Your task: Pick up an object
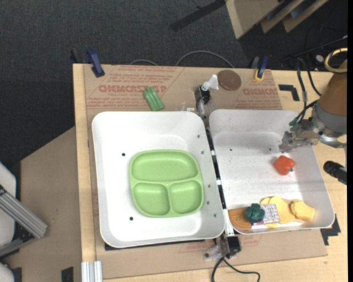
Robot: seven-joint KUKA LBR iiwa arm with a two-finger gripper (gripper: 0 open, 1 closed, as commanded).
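The bench [165, 93] stands on dark, speckled carpet [38, 82], its top covered by a sheet of brown cardboard printed with red lettering and held down at the back edge by blue clamps [95, 61]. Pale wooden boards [270, 16] lean in at the upper right corner, with black cables [309, 49] trailing across the floor below them. At the lower left a ribbed metal rail [19, 212] slants across beside something white, and the light is even, without hard shadows.

arm [331, 118]: grey wrist | orange band above it | pincer [288, 142]: small grey metal fingers
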